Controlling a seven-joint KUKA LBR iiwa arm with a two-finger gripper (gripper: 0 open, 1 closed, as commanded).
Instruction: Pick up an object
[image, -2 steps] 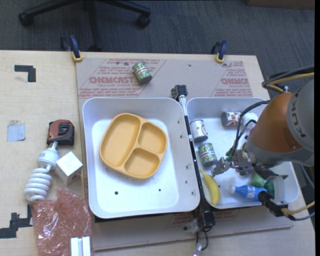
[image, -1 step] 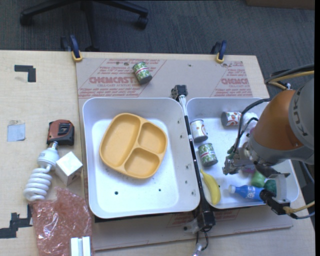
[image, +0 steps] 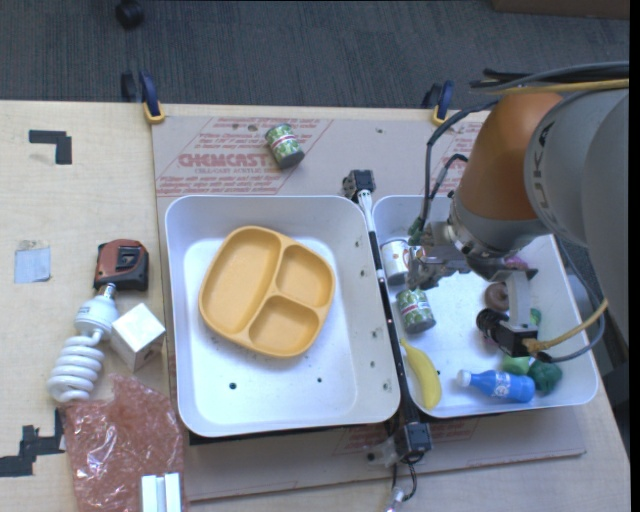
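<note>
The tool (image: 418, 262) hangs low over the right bin (image: 570, 300); how far it is open cannot be told. A green can (image: 416, 310) lies just below it, beside a banana (image: 424, 374).

- The bench (image: 60, 215) is light wood, with a printed cardboard sheet (image: 215, 160) on it.
- Two white bins (image: 190, 300) rest side by side on the sheet.
- At 12 o'clock a small green can (image: 284, 146) lies on the sheet.
- At 9 o'clock lie a tape measure (image: 122, 265), a spiral bulb (image: 84, 348), a white cube (image: 138, 333) and a reddish plastic bag (image: 120, 440).
</note>
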